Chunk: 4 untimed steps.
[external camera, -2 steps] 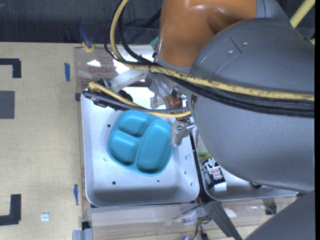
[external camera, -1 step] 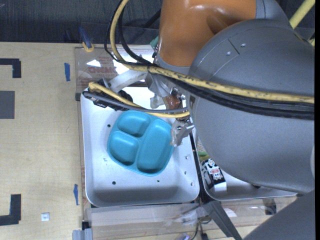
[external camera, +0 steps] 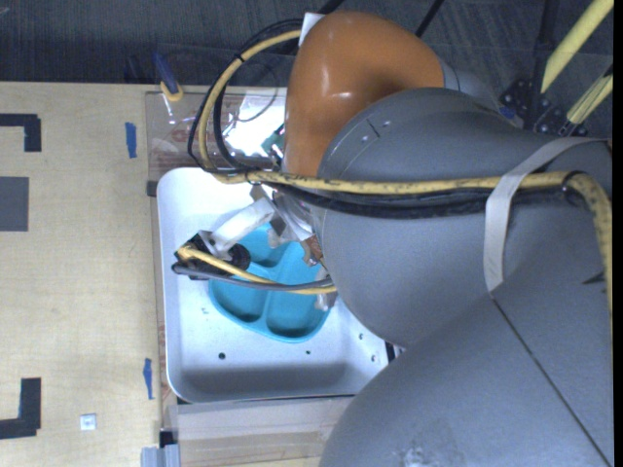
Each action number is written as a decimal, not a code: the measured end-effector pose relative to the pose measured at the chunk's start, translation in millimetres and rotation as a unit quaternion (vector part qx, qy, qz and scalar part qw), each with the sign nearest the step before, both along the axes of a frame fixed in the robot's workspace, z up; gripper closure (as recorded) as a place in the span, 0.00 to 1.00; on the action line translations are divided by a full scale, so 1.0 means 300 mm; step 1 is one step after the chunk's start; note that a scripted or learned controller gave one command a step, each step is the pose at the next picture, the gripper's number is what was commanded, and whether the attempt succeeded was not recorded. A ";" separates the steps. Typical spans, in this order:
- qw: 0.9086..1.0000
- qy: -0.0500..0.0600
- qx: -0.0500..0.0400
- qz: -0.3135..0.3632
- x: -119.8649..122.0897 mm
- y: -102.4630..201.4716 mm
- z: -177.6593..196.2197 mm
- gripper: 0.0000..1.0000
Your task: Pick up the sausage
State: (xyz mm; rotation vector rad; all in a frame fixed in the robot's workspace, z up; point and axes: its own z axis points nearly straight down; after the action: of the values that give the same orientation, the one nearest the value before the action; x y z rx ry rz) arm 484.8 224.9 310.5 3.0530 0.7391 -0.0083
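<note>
**Down over the blue dish point(external camera: 282, 311)**

Cannot tell jaws open or closed, half hidden beneath the grey arm point(external camera: 438, 222) and its orange band point(external camera: 360, 76). Hanging just over that dish, inside a white bin point(external camera: 195, 363) on the pale table point(external camera: 78, 261). Cannot place the sausage either.

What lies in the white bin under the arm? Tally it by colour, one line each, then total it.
Blue: 1, the divided dish
Other colours: 0 that can be seen
Total: 1 in the white bin; the arm hides the bin's right part, so more may lie there.
</note>
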 end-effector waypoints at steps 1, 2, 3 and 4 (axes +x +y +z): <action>1.000 0.001 -0.001 0.002 0.000 0.002 0.031 1.00; 1.000 -0.001 0.000 0.008 0.100 -0.236 0.413 1.00; 0.991 -0.004 0.002 -0.131 -0.012 -0.061 0.419 1.00; 0.990 -0.007 0.004 -0.143 0.006 -0.099 0.461 1.00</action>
State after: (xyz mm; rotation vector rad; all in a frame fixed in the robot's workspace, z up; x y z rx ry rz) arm 486.6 195.1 448.8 3.1318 0.2949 0.0170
